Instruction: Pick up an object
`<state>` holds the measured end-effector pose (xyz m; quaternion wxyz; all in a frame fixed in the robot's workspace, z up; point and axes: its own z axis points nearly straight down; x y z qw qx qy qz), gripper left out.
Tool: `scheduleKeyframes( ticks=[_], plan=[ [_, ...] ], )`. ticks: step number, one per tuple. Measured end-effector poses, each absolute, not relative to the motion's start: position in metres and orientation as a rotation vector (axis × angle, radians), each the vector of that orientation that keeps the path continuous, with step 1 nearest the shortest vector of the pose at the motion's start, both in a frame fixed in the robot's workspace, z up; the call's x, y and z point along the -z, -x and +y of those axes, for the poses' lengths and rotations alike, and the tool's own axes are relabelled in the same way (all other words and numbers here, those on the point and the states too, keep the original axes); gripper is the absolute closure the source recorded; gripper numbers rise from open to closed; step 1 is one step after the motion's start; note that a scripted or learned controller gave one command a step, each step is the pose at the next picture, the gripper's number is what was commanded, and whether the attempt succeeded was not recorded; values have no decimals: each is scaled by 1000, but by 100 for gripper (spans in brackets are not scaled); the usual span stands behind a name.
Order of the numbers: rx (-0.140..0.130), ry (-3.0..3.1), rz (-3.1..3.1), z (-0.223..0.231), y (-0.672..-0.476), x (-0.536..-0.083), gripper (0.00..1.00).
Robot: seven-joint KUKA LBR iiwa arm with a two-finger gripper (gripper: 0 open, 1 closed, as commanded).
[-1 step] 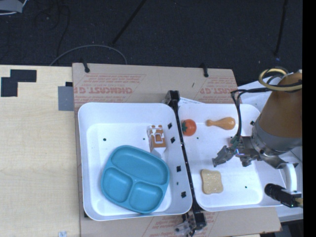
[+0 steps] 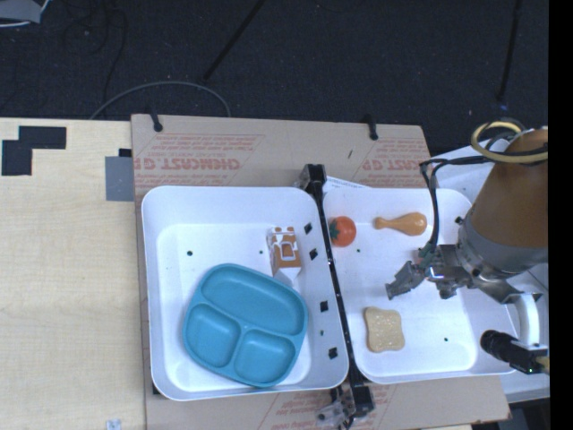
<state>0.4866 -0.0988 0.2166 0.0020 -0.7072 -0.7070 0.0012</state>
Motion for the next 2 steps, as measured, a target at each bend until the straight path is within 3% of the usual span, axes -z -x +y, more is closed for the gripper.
scheduleKeyframes(
  ticks=[2],
  plan=[
    [-7,2215,-2215,-104,-477,-116,0]
  ],
)
